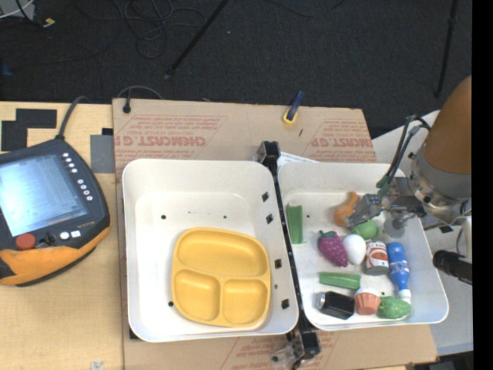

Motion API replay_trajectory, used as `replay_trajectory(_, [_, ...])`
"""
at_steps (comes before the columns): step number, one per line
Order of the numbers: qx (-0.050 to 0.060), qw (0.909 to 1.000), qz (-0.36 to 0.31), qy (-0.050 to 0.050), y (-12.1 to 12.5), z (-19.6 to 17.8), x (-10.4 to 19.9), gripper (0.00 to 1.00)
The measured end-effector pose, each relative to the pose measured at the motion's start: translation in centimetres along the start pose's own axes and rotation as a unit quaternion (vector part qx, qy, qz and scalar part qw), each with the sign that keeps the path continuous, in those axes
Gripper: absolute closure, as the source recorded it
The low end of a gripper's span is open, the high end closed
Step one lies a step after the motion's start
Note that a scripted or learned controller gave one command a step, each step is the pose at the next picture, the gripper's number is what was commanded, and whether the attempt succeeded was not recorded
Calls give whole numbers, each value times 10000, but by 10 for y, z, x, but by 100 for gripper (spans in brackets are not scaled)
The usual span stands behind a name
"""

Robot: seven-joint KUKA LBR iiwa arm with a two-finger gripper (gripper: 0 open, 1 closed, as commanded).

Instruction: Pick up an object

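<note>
The right bin (439, 284) holds several toy items. Among them are a green bar (294, 223), purple grapes (332, 247), a white egg (354, 248), a small can (376, 257) and a blue bottle (398, 266). Along the front lie a green pickle (340, 280), a black block (336, 304), a cupcake (367, 302) and a leafy green piece (394, 307). My gripper (377, 217) hangs low at the bin's far right, just above a round green item (367, 229) and beside an orange piece (348, 204).
The left bin (146, 199) carries a yellow divided plate (221, 276). A teach pendant (46, 206) lies on the bench at the left. Cardboard (231, 133) lies under the bins. The arm's orange band (454, 129) rises at the right edge.
</note>
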State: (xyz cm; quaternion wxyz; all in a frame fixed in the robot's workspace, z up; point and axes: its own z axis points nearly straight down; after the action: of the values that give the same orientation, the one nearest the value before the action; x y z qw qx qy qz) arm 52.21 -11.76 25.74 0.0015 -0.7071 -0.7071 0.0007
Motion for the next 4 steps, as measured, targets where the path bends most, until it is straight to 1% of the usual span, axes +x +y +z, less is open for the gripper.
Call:
replay_trajectory(1, [6, 10000, 5, 4, 0, -10, -1, 100])
replay_trajectory(2, [15, 10000, 27, 8, 0, -19, -2, 100])
replay_trajectory(3, [57, 10000, 5, 11, -15, 161, -13, 100])
replay_trajectory(4, [-56, 10000, -21, -3, 11, 55, 23, 100])
